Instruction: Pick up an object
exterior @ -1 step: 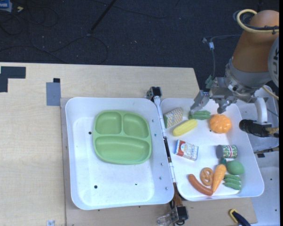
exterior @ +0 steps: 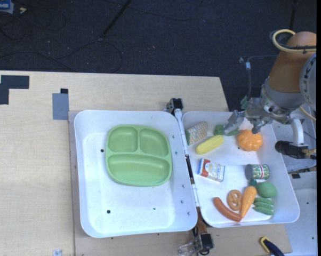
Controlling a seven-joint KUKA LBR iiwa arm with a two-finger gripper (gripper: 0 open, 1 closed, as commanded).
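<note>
Two white bins [exterior: 80, 196] are sitting side by side. One green plate [exterior: 138, 155] is lying in the left bin. The gripper [exterior: 247, 122], fingers apart, is hanging just above one orange pumpkin [exterior: 249, 141] in the right bin.

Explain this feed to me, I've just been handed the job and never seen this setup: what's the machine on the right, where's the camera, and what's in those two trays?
The camera is fixed above the bench, looking down at a slant. The grey and orange machine on the right is a robot arm; its gripper hangs over the back of the right bin, just above a toy orange. I see nothing between its fingers, so it holds nothing.

The left bin holds a green divided plate.

The right bin holds toy food: a yellow corn cob, a small patterned packet, a white carton, a small can, a carrot, a sausage, a pretzel and some green vegetables.
</note>
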